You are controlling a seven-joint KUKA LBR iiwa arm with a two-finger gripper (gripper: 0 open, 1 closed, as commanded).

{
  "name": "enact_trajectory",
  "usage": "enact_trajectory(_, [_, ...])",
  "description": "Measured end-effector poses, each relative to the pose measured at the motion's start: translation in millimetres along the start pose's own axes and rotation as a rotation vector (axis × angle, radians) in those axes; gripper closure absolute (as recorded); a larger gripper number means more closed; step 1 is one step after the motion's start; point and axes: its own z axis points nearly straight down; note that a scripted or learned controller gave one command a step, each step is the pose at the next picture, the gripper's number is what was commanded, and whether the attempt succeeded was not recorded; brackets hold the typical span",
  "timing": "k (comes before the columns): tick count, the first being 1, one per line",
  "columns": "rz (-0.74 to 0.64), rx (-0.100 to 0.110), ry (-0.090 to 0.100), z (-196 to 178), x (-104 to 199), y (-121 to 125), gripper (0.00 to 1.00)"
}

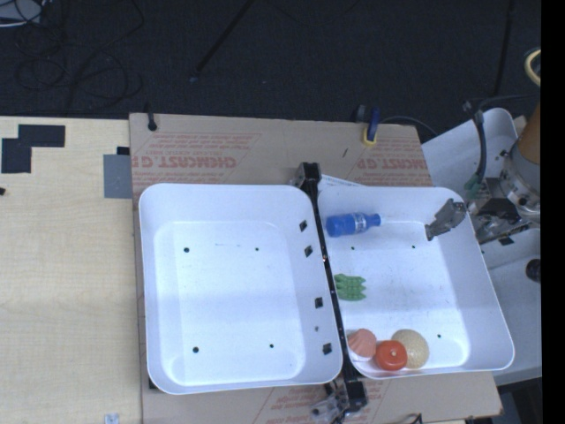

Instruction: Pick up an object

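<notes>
Right now the bottle (352, 224), blue with a white cap, lies on its side on the floor of the right bin (459, 290), near that bin's far-left corner, cap pointing right. Toward the near side from the bottle, a small green piece (350, 287) lies by the bin's left wall. Farther on, in the near-left corner, three round things crowd together: a pink one (360, 342), a red one (391, 355) touching it, and a tan one (411, 347) just behind the red.

Well apart from the bottle, to its right, the gripper (452, 216) hangs over the bin's far-right rim. One dark finger (445, 217) shows, angled down toward the bin; nothing sits in it that I can see, and whether the jaws are open or closed I cannot tell.

Left of the bottle, past the black divider (322, 272), is the left bin (229, 281). Both bins rest on cardboard (247, 148).
</notes>
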Motion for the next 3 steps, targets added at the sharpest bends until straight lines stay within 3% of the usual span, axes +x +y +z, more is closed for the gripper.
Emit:
enact_trajectory(1, [-0.002, 0.001, 0.001, -10, 0, 0, 1.0])
enact_trajectory(2, [-0.002, -0.001, -0.003, 88, -42, 67, 1.0])
enact_trajectory(3, [-0.001, -0.001, -0.001, 72, -42, 65, 1.0])
